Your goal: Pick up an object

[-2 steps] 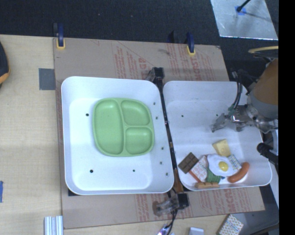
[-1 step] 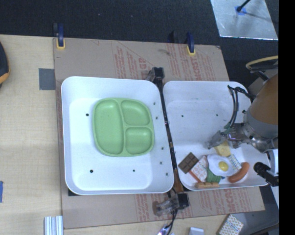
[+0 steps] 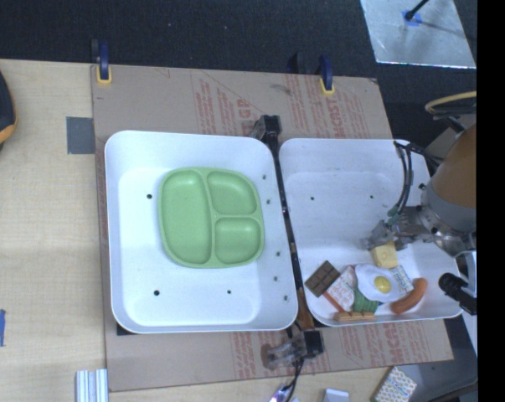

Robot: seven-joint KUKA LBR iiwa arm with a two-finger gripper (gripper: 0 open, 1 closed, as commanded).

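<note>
The tool (image 3: 389,234) hangs low over the right bin (image 3: 336,162), just above a yellow block (image 3: 386,256) among toy food at the near edge. Whether it is wide or narrow, I cannot tell. This looks like the approach; next comes a descent and closing on the block.

The left bin (image 3: 126,224) is largely taken up by a green divided plate (image 3: 210,216) at its centre, with bare floor left around it along the walls. In the right bin (image 3: 336,174), the far half is open, while the near right corner is crowded by a yellow block (image 3: 385,256), fried egg (image 3: 379,285), sausage (image 3: 409,296), brown bar (image 3: 322,277) and carrot (image 3: 352,316). The right side is blocked by the arm (image 3: 453,191) and gripper (image 3: 394,234).
</note>
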